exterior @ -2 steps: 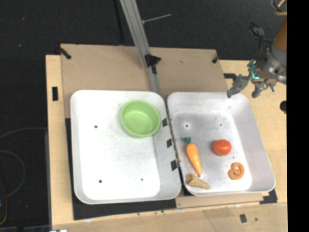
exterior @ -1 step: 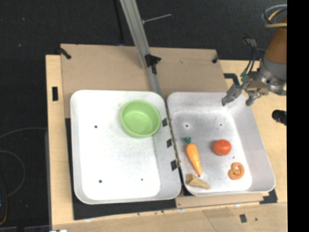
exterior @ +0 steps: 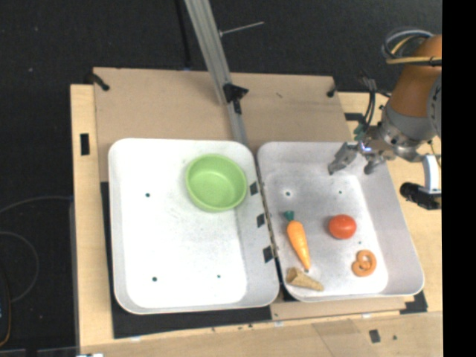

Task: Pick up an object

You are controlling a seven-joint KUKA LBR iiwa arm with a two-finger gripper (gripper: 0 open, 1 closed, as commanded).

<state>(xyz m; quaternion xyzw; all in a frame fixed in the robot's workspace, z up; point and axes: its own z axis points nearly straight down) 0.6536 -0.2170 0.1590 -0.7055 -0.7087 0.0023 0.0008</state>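
Toward the near right corner of the surface, the right-hand shallow white bin (exterior: 387,222) carries all the likely targets: a round red tomato-like ball (exterior: 342,227) near its middle, an orange carrot with a green top (exterior: 297,242) lying lengthwise just inside its left wall, a small orange ring-shaped piece (exterior: 364,262) near its right wall, and a tan wedge-shaped scrap (exterior: 303,280) touching the near wall. The gripper (exterior: 358,160) hangs over the far right part of this bin with its two fingers spread apart and nothing between them, well apart from every object. Judging from this, the red ball is the nearest pick, but its round shape could let it roll or squirt out if the fingers close off-centre. The carrot lies close to the wall, so a finger may strike the rim. The ring and scrap sit low and could slip under the fingertips. A green plastic bowl (exterior: 216,182) rests in the far right part of the left-hand white bin (exterior: 149,274), out of the way.
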